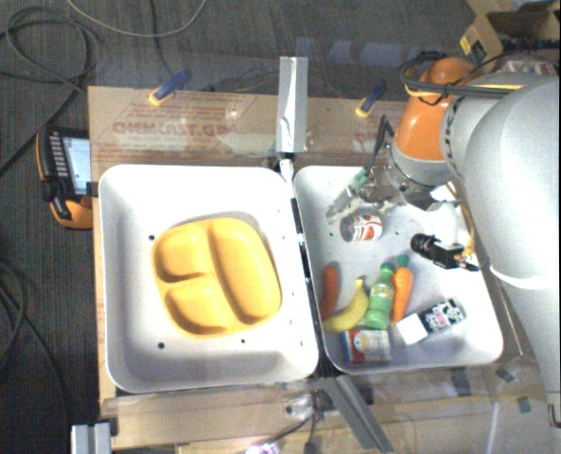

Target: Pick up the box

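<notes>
Box (pixel 432 319): small, white at one end and dark blue with print at the other, lying flat and skewed in the right bin (pixel 477 340), near the corner closest to the camera on the arm's side. Top face is exposed, nothing on it. Its white end sits just beside an orange carrot (pixel 402 291); past that come a green bottle (pixel 381 296), a banana (pixel 348 310) and a second carrot (pixel 329 287). End effector (pixel 354 200) is at the far end of the same bin, over a red-and-white can (pixel 361 226), well apart from the box. Can't tell whether it's spread or pressed together. Left bin (pixel 119 197) holds a yellow divided tray (pixel 219 274).
</notes>
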Robot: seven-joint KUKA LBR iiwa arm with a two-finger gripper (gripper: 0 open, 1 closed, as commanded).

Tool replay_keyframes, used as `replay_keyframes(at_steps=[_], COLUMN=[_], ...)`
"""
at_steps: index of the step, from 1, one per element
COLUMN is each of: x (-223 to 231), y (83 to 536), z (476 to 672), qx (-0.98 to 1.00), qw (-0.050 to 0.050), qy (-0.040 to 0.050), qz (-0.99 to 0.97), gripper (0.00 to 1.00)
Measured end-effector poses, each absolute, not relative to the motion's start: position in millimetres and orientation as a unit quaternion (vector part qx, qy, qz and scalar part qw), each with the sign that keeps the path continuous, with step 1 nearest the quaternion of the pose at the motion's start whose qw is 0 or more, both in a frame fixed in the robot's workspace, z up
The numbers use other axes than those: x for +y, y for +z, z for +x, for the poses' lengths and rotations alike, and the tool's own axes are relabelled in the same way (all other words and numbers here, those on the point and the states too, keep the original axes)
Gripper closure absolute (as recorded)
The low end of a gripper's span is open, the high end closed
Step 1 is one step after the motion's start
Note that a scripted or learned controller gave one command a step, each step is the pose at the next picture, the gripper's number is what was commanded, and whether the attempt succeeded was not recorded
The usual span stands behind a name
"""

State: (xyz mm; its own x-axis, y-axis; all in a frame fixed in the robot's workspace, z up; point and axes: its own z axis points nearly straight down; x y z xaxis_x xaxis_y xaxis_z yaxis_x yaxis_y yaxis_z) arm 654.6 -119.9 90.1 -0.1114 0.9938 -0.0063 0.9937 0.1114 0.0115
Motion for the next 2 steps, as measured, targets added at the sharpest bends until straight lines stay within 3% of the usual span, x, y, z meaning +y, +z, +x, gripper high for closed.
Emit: replay_keyframes(at_steps=[1,2], x=[-171,-211], y=[91,92], z=[562.0,609.4], qx=[0.775,0.739], qw=[0.006,0.001], qy=[0.0015,0.0053], qz=[0.631,0.673], gripper=[0.00,0.00])
